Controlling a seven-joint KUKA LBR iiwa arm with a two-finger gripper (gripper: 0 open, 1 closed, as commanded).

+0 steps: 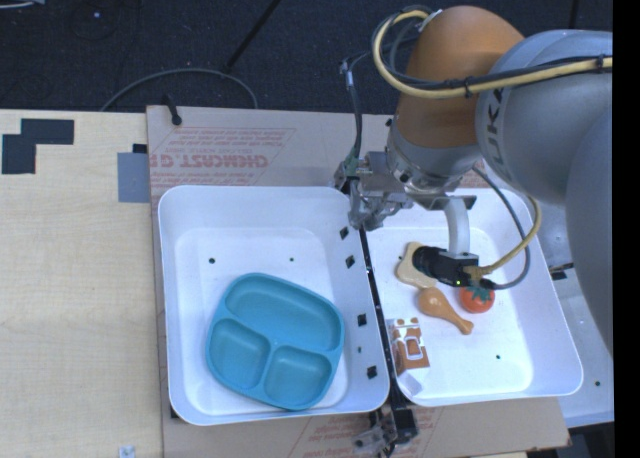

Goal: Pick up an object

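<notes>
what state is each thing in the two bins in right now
blue divided plate: flat in left bin, right way up
chicken drumstick: lying in right bin, touching the tomato
tomato: beside the drumstick
small card: flat near the divider
tool: above the divider, holding nothing visible

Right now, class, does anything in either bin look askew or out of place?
The blue divided plate lies skewed in the left bin. A small card lies near the right bin's divider edge.
</notes>
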